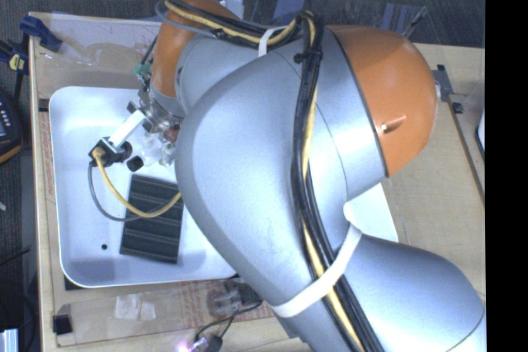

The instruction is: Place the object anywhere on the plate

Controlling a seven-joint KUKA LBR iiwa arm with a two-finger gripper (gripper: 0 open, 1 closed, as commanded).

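Though reaching into the shallow white plastic bin (70, 177) at frame left with the end effector (155, 136), cannot tell if open or closed. Shows the black ribbed rectangular slab (153, 218) flat on the bin floor, just below in frame. Judged unstarted: grasp, lift, placing all remaining.

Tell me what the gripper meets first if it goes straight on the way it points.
Likely the floor of the shallow white bin, just beside the black ribbed rectangular slab. The gripper points down; depth is unclear, so the slab is possible.
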